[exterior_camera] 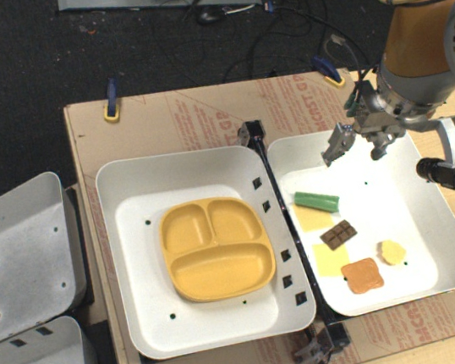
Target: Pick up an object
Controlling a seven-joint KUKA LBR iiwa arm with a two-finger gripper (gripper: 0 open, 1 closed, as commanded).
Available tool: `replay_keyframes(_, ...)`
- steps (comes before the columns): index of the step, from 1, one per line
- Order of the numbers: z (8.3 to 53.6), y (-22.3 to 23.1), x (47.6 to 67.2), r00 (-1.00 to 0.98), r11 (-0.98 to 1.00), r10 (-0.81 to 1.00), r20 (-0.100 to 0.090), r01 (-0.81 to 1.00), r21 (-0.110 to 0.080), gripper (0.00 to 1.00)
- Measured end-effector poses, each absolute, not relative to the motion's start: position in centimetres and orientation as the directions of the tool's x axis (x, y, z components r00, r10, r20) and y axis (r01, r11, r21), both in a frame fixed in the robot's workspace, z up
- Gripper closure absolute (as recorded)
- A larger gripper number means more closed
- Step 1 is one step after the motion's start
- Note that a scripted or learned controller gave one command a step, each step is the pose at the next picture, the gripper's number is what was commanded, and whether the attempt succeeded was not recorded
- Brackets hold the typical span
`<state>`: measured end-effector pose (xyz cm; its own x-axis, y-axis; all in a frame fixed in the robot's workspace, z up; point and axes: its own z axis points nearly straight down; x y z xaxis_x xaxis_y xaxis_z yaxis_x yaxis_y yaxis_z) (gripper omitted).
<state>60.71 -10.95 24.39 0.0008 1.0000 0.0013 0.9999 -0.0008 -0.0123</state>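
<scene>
Presently: claw (356, 142) open, nothing between its fingers, hovering over the far end of the right bin (445, 224). Below and nearer than the claw: green cylinder (315, 201), brown block (338, 235), yellow piece (393, 252), orange piece (362, 275). Left of claw: yellow divided plate (217, 248) in the left bin (129, 235).

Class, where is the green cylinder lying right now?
The green cylinder lies in the right bin, near its left wall, just above the brown block and below-left of the gripper.
</scene>
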Motion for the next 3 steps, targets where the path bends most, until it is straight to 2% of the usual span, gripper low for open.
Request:
replay_keyframes(1, 25.1, -10.9, 60.9, -0.001, 0.001, 1.000, 0.000, 1.000, 0.000, 0.00)
replay_keyframes(3, 15.6, -12.4, 61.2, 0.002, -0.002, 1.000, 0.000, 1.000, -0.004, 0.00)
